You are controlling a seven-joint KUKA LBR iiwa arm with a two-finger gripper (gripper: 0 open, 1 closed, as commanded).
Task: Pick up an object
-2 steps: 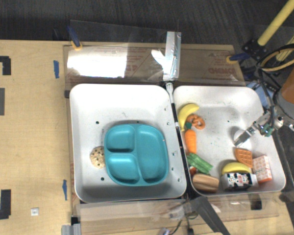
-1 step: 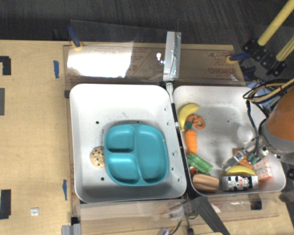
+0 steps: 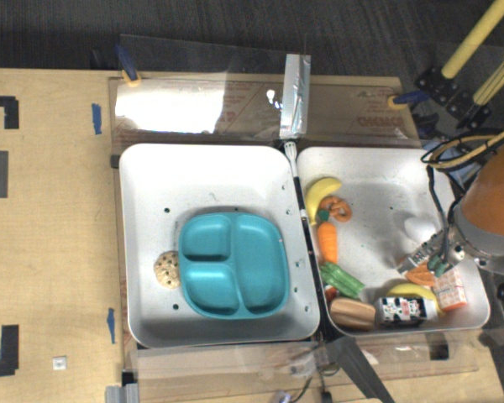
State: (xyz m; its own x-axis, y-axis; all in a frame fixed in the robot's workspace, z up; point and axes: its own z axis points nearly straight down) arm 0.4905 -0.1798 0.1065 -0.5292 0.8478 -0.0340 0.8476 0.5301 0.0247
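Down in the right bin (image 3: 378,217), the end effector (image 3: 427,259) hovers over an orange piece (image 3: 420,277); grip state, can't tell. Best drop straight, centred.

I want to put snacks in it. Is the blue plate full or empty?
Empty. The blue divided plate shows bare compartments; the cookie lies beside it on the left bin floor.

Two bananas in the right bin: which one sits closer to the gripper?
The lower banana, lying just above the black-and-white carton near the bin's front edge, just below the gripper. The other banana curls far off at the bin's upper left.
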